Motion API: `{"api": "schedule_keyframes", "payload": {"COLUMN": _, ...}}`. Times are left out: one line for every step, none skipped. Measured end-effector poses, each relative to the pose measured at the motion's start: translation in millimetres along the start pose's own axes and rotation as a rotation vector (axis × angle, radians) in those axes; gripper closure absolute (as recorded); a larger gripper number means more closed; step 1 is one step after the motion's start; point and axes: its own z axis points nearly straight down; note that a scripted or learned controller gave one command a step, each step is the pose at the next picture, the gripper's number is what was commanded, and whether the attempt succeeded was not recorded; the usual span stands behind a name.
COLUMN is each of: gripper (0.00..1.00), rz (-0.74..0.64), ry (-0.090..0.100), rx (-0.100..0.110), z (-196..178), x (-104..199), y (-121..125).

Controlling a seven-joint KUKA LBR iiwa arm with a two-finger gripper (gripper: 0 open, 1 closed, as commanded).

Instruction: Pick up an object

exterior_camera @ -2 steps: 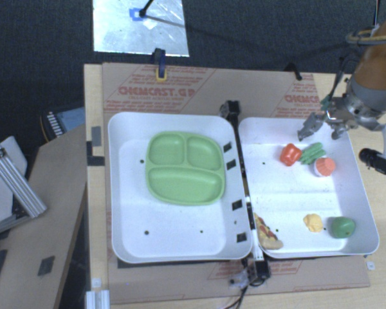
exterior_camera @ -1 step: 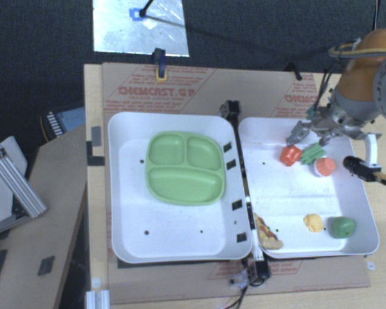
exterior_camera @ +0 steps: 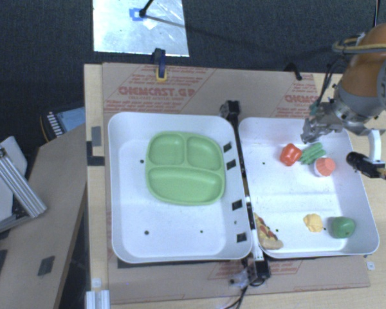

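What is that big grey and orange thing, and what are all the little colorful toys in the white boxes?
That grey and orange thing is a robot arm. It reaches in from the right, and its hand is for grabbing things. The camera sits up high and looks down at a bench with two shallow white bins.

The left bin has a green plate with three sections. The right bin has small toy foods: a red one, a green one, a pink and white one, a yellow one, a round green one, and a pizza slice in the near corner.

The hand hangs just above the red and green toys. I see nothing held in it.
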Motion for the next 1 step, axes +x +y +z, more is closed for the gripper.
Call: {"api": "schedule_keyframes", "payload": {"gripper": 1.0, "rz": 0.002, "ry": -0.001, "rx": -0.004, "z": -65.9, "x": -1.1, "y": 3.9}}
